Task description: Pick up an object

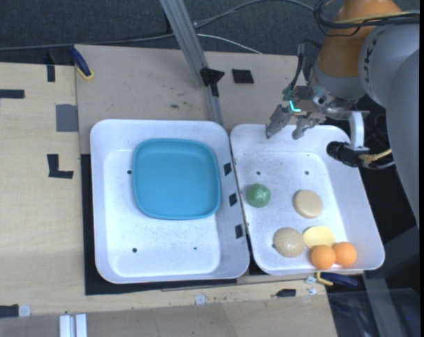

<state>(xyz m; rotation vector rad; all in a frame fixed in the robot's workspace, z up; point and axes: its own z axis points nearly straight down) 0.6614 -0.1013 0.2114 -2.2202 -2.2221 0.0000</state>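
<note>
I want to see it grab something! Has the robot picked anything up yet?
Not yet. Nothing looks done: the green ball, two tan pieces, a yellow piece and two oranges all lie in the right bin. The gripper is open over the bin's far edge, with nothing between its fingers. Left: go down, close on one, lift.

We see grey arm (pixel 398 69) entering from right side of view, upper corner. Orange band (pixel 352 27) sits above wrist. Wrist bends down and toward left. Gripper (pixel 287 127) hangs at wrist end, pointing downward. Jaws spread apart, gap visible between two dark fingers (pixel 274 125), nothing between them. Small teal light glows on gripper body. Black cable loops beside wrist.
</note>
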